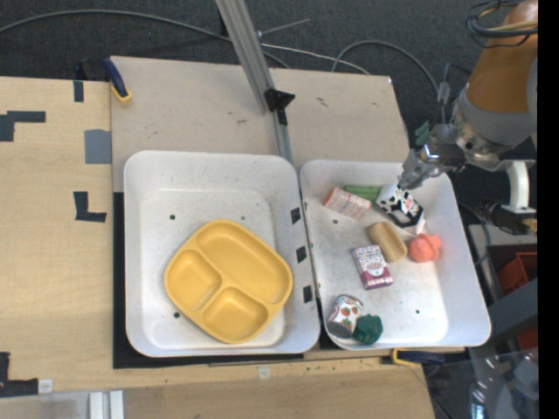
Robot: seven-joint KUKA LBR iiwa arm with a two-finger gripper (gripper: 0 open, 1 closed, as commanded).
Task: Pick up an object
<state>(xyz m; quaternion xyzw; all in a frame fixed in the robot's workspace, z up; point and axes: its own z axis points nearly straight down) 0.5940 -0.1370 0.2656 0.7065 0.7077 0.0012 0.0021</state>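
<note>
The right bin (454, 321) holds several small items: a black-and-white toy (402, 208), a tan oblong piece (386, 240), an orange ball-like piece (424, 248), a small red-and-white carton (371, 266), a pale pink packet (348, 202), a green piece (361, 190), a round printed cup (345, 313) and a dark green lump (369, 328). My gripper (410, 182) hangs at the bin's upper right, right above the black-and-white toy. Nothing visible sits between the fingers.
The left bin (144, 234) holds a yellow divided plate (227, 279). A metal pole (249, 51) slants over the bench behind the bins. Cables lie on the dark floor at the back. The arm's orange and grey body (502, 77) fills the upper right.
</note>
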